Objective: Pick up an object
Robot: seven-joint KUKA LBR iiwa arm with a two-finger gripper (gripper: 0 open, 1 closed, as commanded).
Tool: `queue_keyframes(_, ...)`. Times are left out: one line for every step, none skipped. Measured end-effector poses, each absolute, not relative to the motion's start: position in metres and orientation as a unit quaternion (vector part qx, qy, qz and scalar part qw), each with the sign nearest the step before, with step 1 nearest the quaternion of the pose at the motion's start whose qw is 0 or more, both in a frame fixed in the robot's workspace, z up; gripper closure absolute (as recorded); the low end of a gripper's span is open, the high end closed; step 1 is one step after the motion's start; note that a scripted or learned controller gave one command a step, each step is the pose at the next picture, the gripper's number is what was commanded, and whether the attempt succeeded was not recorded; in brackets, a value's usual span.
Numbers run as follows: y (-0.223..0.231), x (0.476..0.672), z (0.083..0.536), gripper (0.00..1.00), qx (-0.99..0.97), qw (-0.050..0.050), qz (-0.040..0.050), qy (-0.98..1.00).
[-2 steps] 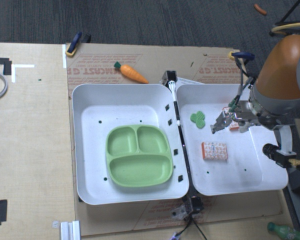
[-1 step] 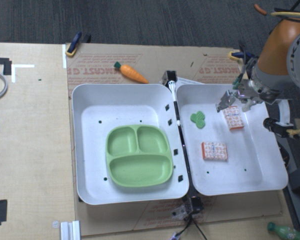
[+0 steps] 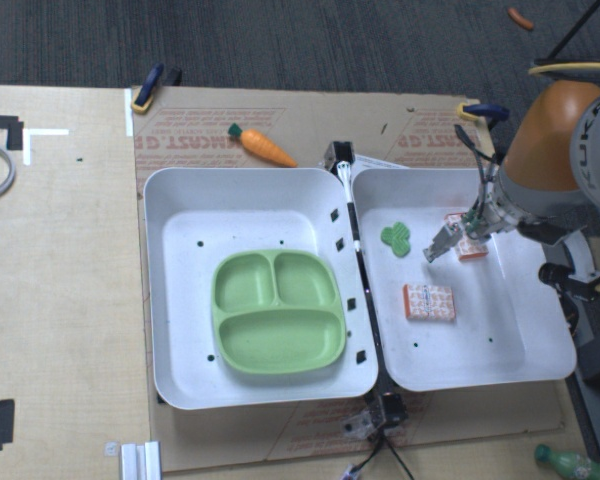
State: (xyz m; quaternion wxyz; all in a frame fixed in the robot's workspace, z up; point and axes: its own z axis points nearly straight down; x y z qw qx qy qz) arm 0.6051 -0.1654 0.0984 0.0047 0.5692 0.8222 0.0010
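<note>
I've got the gripper [image 3: 458, 240] over the right bin's [image 3: 510, 353] back edge, above a small packet [image 3: 471, 248]; can't tell if the fingers are apart; green lump [image 3: 396, 237] nearby.

Upside-down red print on cardboard [image 3: 210, 128] — illegible

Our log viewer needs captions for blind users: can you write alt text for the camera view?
The arm's tool hovers low in the right white bin, beside a small packet, a patterned box and a green toy. The left white bin holds a green divided plate; a toy carrot lies behind it.
</note>
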Motion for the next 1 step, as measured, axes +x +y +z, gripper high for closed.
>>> queue_keyframes(-0.1667, 0.6066, 0.1094, 1.00, 0.570, 0.008, 0.0013, 0.822)
